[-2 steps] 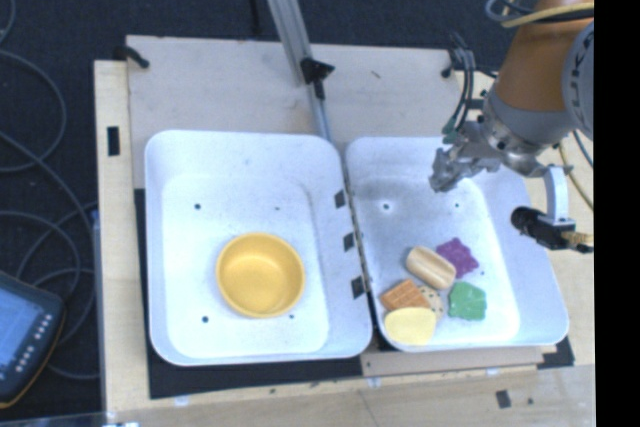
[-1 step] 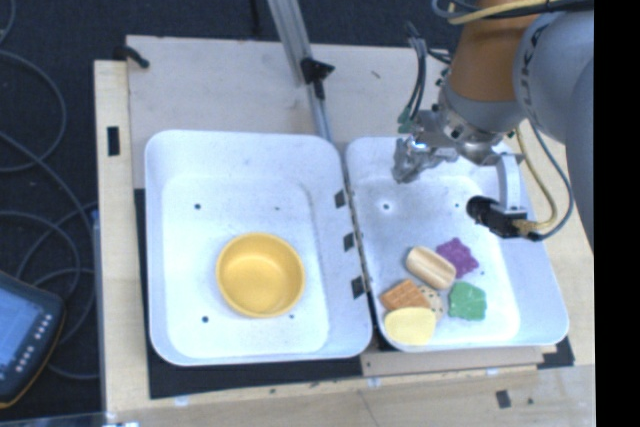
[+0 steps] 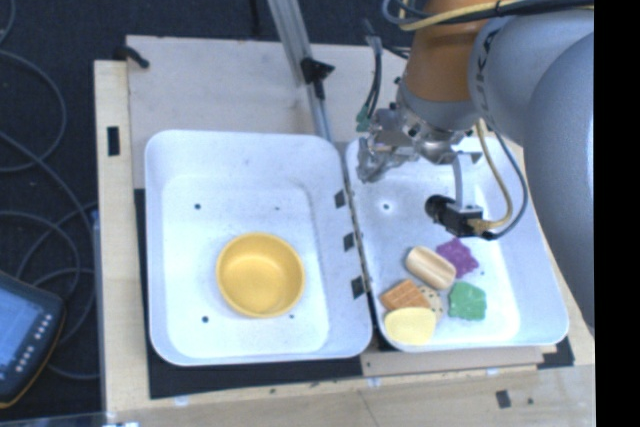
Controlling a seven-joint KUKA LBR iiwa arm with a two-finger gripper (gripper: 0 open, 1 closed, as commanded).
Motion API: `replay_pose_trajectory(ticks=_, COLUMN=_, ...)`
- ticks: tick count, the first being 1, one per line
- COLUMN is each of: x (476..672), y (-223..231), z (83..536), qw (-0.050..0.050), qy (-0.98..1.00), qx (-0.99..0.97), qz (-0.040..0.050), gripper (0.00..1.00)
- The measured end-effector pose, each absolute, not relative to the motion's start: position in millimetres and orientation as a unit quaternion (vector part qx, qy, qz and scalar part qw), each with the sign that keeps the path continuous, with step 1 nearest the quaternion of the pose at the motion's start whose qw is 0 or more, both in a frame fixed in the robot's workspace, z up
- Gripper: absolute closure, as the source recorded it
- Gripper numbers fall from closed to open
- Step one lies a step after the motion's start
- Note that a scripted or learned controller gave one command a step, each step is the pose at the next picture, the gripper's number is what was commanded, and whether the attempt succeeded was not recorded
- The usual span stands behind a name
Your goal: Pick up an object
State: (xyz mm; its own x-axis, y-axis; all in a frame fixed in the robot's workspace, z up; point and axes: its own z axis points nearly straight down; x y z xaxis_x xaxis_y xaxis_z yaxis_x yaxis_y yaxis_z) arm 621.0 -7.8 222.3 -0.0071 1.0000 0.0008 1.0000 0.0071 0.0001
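Camera view: looks down on both bins.
Gripper (image 3: 372, 163): hangs over the right bin's (image 3: 530, 310) far end; I can't tell its claw state.
Targets: bread-like piece (image 3: 430, 266), purple lump (image 3: 458, 255), green lump (image 3: 467, 301), yellow piece (image 3: 411, 325), bunched at the near end, well apart from the gripper.
Left bin (image 3: 180, 165): yellow bowl (image 3: 260, 274), sitting upright.

bowl (image 3: 260, 274) in left bin (image 3: 170, 165), toys (image 3: 437, 293) in right bin (image 3: 535, 305)

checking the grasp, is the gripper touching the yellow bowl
Apart. The camera view shows the gripper over the upper left corner of the right bin, while the yellow bowl sits in the left bin, bin floor and rims between them.
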Motion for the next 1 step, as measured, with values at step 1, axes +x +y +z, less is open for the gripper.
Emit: replay_pose_trajectory(ticks=1, x=633.1, y=43.2, z=219.3, qw=0.000, qy=-0.710, qx=-0.704, qz=-0.0010, gripper=1.00)
